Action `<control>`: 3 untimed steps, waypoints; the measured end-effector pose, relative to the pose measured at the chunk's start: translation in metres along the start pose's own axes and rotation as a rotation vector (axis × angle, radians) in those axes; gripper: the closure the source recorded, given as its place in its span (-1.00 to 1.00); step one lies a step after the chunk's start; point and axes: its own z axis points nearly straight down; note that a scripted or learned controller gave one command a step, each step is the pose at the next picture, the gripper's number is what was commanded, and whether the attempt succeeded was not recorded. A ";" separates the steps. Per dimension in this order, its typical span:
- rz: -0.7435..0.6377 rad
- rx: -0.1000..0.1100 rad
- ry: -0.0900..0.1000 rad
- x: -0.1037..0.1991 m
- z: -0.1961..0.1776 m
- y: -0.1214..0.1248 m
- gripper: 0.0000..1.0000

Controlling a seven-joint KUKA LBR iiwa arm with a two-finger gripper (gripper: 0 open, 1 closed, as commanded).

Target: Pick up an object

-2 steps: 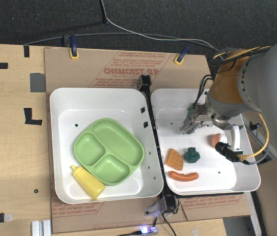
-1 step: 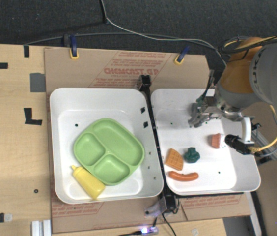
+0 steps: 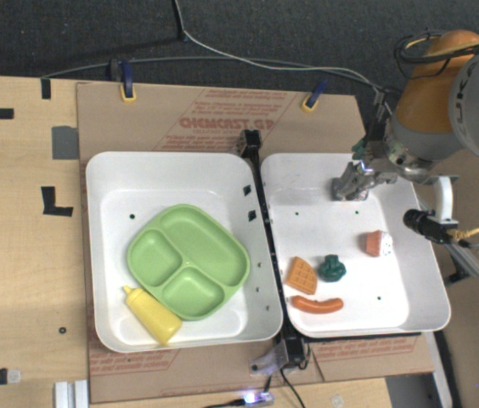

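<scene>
Hovering gripper [image 3: 352, 187] over right bin [image 3: 409, 313]

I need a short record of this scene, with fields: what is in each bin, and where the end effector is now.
left bin: green divided plate; yellow bottle lying at the plate's lower left edge
right bin: waffle, green toy, sausage, small orange-white piece
end effector: over the right bin's upper part, apart from all four items
held object: none visible
</scene>
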 end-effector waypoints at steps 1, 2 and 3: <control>0.001 0.005 0.001 0.001 -0.010 0.000 1.00; -0.002 0.008 0.002 0.048 -0.003 -0.001 1.00; -0.004 0.007 0.003 0.109 -0.012 -0.007 1.00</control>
